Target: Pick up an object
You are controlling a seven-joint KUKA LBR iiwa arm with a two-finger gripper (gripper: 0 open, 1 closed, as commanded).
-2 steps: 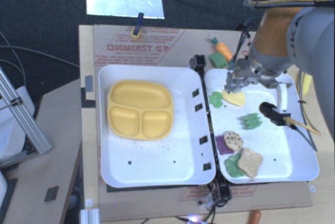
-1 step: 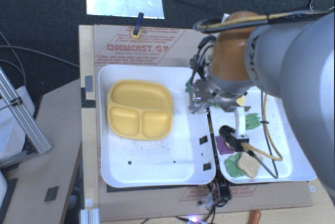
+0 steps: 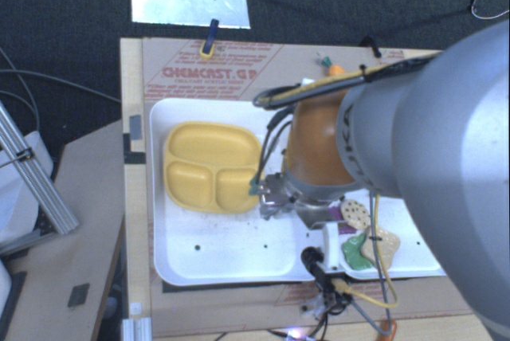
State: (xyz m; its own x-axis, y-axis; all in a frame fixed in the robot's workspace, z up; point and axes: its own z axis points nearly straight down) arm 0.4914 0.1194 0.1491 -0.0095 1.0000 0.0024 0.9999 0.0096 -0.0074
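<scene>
Gripper (image 3: pixel 269 202) is sitting in the left bin (image 3: pixel 231 252), touching the yellow tray's (image 3: pixel 211 166) right edge. Can't tell its state; wrist is blocking it.

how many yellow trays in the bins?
1. The yellow tray lies in the left bin, upper part. The arm covers much of the right bin; more may be hidden.

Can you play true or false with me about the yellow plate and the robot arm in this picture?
1. The yellow plate lies in the left white bin. True.
2. The yellow plate has three sections. True.
3. The arm comes in from the left side of the picture. False: it comes in from the right.
4. The band above the arm's wrist is blue. False: the band is orange.
5. The yellow plate lies on the dark floor. False: it lies inside the bin.
</scene>
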